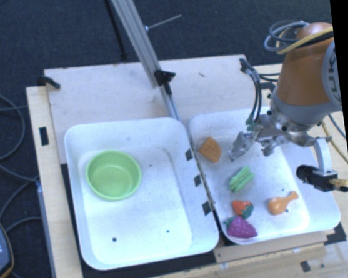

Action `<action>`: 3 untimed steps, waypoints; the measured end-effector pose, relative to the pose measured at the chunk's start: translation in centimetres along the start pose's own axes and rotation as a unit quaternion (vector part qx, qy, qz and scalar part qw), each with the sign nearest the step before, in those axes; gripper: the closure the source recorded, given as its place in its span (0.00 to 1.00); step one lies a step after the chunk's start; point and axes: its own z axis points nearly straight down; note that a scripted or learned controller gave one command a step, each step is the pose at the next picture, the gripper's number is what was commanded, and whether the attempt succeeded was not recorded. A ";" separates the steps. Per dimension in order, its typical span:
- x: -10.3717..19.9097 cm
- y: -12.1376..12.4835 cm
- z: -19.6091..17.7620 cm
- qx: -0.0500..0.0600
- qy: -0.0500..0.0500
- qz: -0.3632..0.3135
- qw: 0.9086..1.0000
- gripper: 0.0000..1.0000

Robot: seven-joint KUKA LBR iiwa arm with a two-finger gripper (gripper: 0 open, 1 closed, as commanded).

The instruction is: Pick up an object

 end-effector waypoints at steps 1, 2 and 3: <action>0.0 0.0 0.0 0.000 0.000 0.001 1.000 0.00; -0.9 -0.1 4.6 0.002 -0.001 0.002 1.000 0.00; -1.7 -0.6 9.1 0.002 -0.001 0.002 1.000 0.00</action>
